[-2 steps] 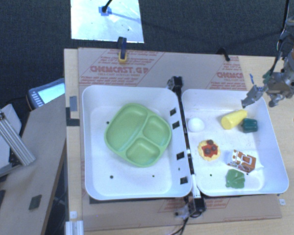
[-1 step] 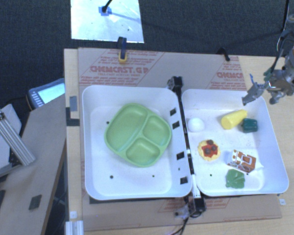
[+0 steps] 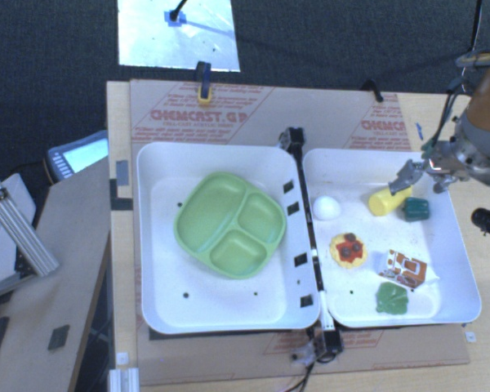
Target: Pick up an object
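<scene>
Camera view, looking down on both bins: the gripper (image 3: 420, 174) hangs over the right bin (image 3: 461, 296) near its 1 o'clock corner, with the arm (image 3: 483, 129) coming in from the right. One grey finger pokes down-left and looks like it's touching or just above the top end of the yellow block (image 3: 385, 202). Can't honestly tell how far the gripper is open from this angle, and I can't see anything between the fingers.

Rest of the right bin: a dark green block (image 3: 416, 210) just beside the yellow one at its 3 o'clock, a white ball (image 3: 326, 207) at 9 o'clock by the divider, a little pizza toy (image 3: 348, 250) around the middle, a red-and-white carton (image 3: 405, 269) at 4 o'clock, and a green leafy toy (image 3: 392, 298) at 5 o'clock.

The left bin (image 3: 159, 300) has a green divided plate (image 3: 230, 224) sitting in its middle.
</scene>
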Robot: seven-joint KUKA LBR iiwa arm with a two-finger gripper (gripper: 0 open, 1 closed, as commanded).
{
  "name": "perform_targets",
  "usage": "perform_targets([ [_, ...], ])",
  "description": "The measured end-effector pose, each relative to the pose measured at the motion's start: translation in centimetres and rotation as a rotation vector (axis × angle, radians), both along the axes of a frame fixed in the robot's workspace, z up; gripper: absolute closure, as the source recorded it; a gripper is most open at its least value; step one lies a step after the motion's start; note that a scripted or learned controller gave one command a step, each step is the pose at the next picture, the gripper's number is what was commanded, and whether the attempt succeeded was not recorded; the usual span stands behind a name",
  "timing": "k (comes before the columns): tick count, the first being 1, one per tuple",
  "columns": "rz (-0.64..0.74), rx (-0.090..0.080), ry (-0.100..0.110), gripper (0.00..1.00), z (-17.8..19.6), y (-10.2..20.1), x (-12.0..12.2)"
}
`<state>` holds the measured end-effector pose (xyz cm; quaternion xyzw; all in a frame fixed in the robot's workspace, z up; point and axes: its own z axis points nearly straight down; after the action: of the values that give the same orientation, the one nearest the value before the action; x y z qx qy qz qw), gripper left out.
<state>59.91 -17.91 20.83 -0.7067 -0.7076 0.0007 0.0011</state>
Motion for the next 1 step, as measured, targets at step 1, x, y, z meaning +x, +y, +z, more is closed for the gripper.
perform_targets([
  [1, 0.003, 0.0, -0.001, 0.0, -5.76, 0.85, 0.4],
])
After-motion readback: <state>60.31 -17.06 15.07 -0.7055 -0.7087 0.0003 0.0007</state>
